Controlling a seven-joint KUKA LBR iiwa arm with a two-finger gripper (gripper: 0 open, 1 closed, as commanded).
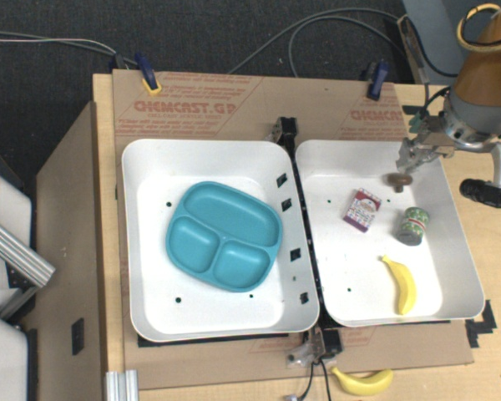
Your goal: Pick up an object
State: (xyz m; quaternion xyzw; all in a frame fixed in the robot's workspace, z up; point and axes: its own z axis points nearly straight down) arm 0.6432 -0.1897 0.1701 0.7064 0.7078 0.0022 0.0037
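The gripper (411, 164) hangs over the upper right of the right bin (459, 303); whether it's open or closed I can't tell, and nothing shows in its grasp. The left bin (142, 307) holds a blue tray (224, 236) at frame centre-left. In the right bin lie a banana (402, 284) at lower right, a small box (362, 210) above it, and a can (413, 225) just right of the box. A second banana (364, 380) lies at the bottom edge.

Glossy white plastic bins (150, 307); smooth teal plastic plate (223, 236).
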